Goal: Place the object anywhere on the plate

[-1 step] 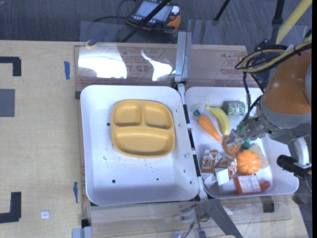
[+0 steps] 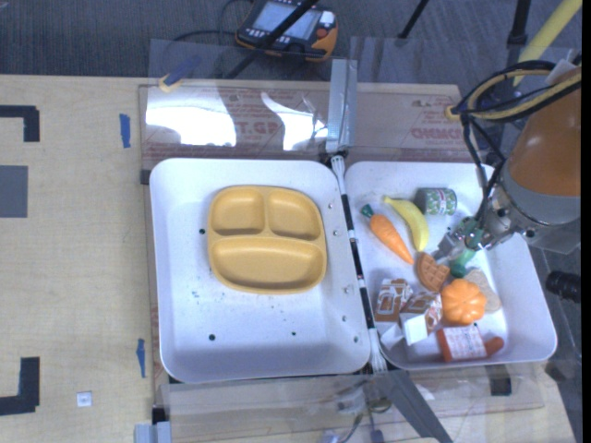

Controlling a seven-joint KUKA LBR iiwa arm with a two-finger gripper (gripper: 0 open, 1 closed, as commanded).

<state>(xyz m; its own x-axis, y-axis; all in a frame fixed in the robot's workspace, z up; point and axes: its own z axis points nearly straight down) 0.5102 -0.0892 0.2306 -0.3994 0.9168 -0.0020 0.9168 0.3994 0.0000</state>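
A yellow plate (image 2: pixel 268 238) with three compartments lies in the left white bin (image 2: pixel 185 330), with nothing on it. My gripper (image 2: pixel 464 245) reaches into the right bin (image 2: pixel 536 321) from the right and hangs low over the toy food. Just below and left of it is a brown waffle-like piece (image 2: pixel 430 270). An orange pumpkin (image 2: pixel 463 302) sits a little further toward the front. A banana (image 2: pixel 410 220) and a carrot (image 2: pixel 391 235) lie to the gripper's left. I see nothing held in the gripper.
A small green can (image 2: pixel 436 200) lies at the back of the right bin. A red bottle (image 2: pixel 466 344) and brown-and-white packets (image 2: pixel 397 298) crowd its front. A raised divider (image 2: pixel 353 247) separates the bins. Cables (image 2: pixel 489 100) loop above the arm.
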